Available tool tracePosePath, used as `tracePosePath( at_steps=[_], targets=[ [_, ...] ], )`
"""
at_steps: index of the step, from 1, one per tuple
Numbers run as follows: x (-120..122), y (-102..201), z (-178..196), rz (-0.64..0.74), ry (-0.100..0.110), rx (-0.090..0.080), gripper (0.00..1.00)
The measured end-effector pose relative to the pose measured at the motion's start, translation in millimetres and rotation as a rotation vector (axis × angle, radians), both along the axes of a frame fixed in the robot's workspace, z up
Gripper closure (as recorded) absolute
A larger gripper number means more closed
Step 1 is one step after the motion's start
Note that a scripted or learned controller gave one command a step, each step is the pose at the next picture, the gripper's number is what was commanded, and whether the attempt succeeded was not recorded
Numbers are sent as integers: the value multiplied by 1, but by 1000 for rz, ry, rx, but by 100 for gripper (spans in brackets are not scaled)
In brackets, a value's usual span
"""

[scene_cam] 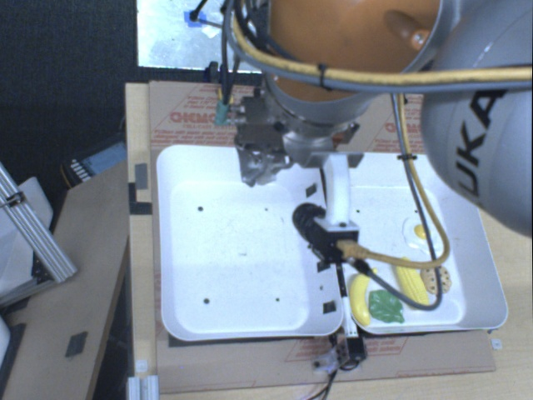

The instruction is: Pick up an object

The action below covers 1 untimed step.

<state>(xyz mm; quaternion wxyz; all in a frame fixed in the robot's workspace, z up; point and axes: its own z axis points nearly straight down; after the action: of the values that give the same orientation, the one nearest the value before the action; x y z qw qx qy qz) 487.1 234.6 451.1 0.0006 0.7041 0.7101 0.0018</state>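
Note:
The grey arm with its orange band [350, 15] fills the top of the view and hangs over the back of the bins. Below it the gripper [260, 172], a grey metal block, sits over the far edge of the left bin [233, 307]. In the front part of the right bin [475, 257] lie a yellow banana [359, 300], a green piece [386, 307], a yellow corn cob [413, 280] and a brown speckled item [442, 280]. A small yellow item [419, 232] lies farther back. All of them are well to the right of the gripper.
A yellow hose [433, 232] and black cables [312, 222] loop from the arm over the divider [337, 190] between the bins and across the right bin. Brown cardboard [187, 115] lies under the bins. Metal rails [33, 240] stand at the left.

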Motion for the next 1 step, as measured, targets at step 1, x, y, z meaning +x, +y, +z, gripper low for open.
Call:
tracePosePath(
  at_steps=[1],
  targets=[
    [4,-1,-88,-9,8,-4,100]
  ],
)
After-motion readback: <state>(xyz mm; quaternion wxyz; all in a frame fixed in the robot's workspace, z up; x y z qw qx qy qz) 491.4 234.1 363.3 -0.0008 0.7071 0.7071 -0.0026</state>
